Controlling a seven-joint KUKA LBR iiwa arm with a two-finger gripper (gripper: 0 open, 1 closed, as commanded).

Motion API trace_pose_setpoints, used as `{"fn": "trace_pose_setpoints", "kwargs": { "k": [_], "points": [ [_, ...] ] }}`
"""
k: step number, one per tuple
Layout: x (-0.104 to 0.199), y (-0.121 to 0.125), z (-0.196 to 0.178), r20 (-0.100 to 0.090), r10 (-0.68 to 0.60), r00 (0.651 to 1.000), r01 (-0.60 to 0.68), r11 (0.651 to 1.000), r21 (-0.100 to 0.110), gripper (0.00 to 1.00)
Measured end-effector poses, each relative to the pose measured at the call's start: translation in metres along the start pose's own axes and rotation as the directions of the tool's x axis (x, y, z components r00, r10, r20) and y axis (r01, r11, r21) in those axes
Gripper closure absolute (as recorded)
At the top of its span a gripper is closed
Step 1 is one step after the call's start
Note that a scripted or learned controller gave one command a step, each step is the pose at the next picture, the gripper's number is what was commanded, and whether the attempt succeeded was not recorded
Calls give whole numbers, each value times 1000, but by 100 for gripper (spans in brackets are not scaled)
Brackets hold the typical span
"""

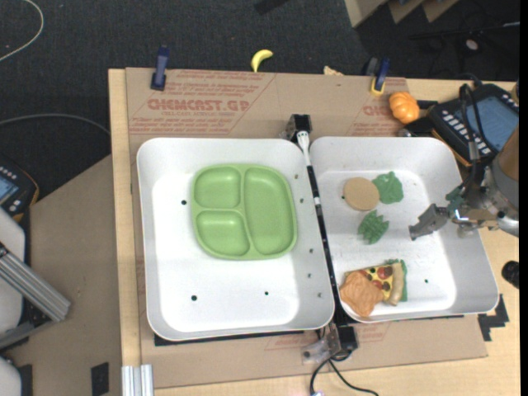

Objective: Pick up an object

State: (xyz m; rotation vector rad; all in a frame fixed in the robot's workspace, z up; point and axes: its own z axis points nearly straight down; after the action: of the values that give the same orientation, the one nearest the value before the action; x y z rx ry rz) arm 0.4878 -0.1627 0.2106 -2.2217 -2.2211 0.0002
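Nothing is lifted yet — my jaws (431, 221) hang spread and empty over the right bin (462, 291), near the green toy (373, 228); the grasp remains.

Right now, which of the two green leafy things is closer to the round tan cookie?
The upper green piece: it touches the cookie on its right side. The lower green piece lies apart, just below the cookie.

The arm (505, 180) reaches in from the right, its gripper (441, 214) hanging low with fingers spread apart, holding nothing.
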Motion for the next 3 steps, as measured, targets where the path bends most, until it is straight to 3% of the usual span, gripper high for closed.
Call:
{"fn": "trace_pose_setpoints", "kwargs": {
  "k": [1, 2, 3],
  "points": [
    [34, -9, 130, -2, -2, 1000, 2, 1000, 0, 0],
    [32, -9, 116, 1, 1, 1000, -1, 1000, -3, 100],
    [124, -6, 21, -3, -12, 1000, 12, 1000, -10, 100]
  ]
}}
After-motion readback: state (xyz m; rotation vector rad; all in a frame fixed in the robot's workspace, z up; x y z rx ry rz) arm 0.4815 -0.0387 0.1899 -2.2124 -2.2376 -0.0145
